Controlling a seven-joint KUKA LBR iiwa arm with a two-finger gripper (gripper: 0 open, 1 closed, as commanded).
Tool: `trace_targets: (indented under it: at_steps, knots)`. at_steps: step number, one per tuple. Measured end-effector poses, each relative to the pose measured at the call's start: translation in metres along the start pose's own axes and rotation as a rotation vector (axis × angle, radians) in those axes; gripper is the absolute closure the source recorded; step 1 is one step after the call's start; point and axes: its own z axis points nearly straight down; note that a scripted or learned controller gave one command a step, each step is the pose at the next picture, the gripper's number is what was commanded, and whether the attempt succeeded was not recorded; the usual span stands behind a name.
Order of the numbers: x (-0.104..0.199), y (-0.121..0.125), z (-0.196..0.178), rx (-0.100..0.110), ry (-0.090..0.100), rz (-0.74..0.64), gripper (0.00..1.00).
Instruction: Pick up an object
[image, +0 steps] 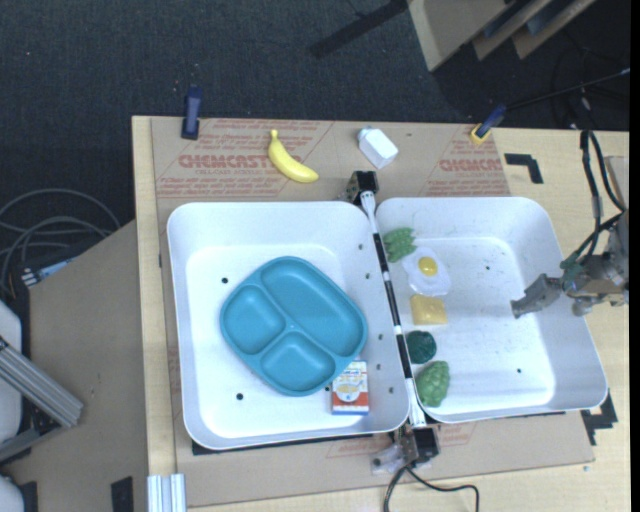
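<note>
My gripper (548, 306) hovers over the right side of the right bin (520, 220), reaching in from the right edge. Its fingers (530, 298) are spread open with only bare bin floor between them. The objects lie in a column along this bin's left wall, well left of the gripper: a light green leafy piece (398, 243), a fried egg toy (427, 269), a yellow square block (430, 310), a dark green round piece (420, 347) and a green bumpy piece (433, 382).
The left bin (200, 240) holds a blue divided plate (292, 325) and a small carton (350, 389) near its front right corner. On the bench behind the bins lie a banana (290, 160) and a white block (378, 148). Cables hang at the right.
</note>
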Motion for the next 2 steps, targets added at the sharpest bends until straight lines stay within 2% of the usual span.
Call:
trace_targets:
  at_steps: [1,2]
  knots:
    - [0.066,0.006,0.068,0.003,0.002,-0.001,0.0]
    - [0.087,0.047,0.142,0.0,0.001,0.0,0.0]
